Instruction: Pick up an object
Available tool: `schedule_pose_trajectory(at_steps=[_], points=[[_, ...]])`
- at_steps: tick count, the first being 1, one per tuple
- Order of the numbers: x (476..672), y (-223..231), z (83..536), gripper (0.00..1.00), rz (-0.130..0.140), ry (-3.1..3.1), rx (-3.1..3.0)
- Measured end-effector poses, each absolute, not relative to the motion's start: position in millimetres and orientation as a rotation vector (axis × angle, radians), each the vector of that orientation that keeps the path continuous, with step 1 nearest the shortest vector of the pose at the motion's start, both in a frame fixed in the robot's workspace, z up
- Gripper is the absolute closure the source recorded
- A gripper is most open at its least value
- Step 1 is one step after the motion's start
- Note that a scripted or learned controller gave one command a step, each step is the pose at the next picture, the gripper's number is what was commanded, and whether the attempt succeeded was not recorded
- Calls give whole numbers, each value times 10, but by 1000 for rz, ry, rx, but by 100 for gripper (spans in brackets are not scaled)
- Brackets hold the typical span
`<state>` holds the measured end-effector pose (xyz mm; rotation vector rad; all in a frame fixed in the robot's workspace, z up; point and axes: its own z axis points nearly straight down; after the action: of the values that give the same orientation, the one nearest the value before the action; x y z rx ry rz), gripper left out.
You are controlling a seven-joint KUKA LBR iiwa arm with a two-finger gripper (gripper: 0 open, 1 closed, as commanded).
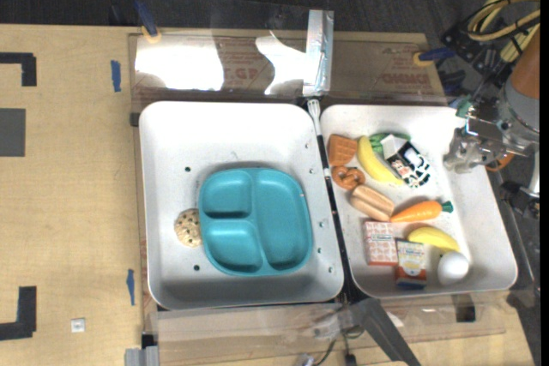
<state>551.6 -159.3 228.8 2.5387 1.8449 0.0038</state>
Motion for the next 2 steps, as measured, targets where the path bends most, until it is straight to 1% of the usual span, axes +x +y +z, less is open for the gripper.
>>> schedule_pose_trajectory(at_steps=[1,2], points=[[6011,-1407,2373,100,0,1732,2620],[5392,-1707,919,100,-2,1767,2600]])
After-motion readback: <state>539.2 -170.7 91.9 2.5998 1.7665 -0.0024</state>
